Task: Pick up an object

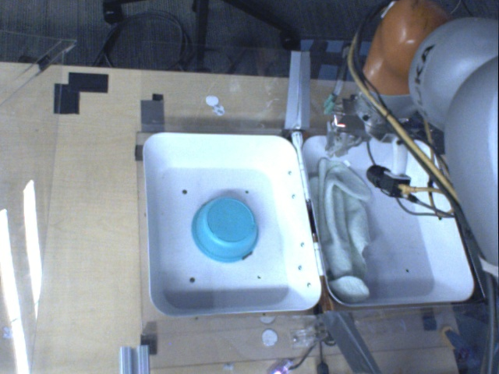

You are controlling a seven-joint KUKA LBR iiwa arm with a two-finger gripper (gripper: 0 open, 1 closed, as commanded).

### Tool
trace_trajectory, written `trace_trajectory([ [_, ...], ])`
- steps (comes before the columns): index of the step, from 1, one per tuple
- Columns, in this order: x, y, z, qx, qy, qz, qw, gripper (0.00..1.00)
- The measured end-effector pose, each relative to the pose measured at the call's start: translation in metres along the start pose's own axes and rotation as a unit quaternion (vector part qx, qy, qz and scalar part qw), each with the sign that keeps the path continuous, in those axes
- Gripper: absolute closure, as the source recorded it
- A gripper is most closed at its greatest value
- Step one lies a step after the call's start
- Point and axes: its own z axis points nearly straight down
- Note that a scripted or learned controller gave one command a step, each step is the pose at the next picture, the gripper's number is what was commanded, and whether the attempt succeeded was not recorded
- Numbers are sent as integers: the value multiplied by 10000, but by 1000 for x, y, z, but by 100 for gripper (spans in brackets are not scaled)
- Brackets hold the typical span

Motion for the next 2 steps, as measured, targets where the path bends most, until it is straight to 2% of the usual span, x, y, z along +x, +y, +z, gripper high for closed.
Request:
trace_trajectory([
  [1,-85,-7,105,-35,-4,390,9992,100],
  [2,-61,17,106,-28,5,857,9963,100],
])
